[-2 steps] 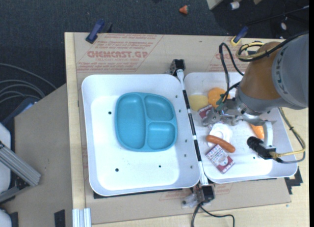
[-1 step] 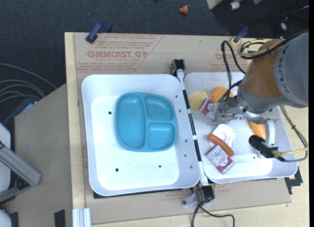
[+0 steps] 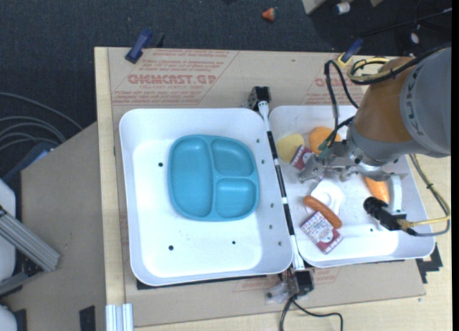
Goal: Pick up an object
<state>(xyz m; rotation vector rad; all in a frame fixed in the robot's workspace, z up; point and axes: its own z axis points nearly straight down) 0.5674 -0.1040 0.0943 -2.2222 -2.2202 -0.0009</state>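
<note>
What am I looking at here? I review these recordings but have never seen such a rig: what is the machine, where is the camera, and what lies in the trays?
One camera is fixed above the bench and looks down at a slant. The grey machine with the orange band is a robot arm reaching in from the right. Its pincer is low over the right bin; whether it grips anything cannot be told from here.

Two shallow white bins sit side by side on a board. The left bin holds a blue divided plate. The right bin holds small toy foods: a yellow piece, an orange piece, a sausage, a red and white packet and a carrot-like piece. The arm's job is to pick one up.
</note>
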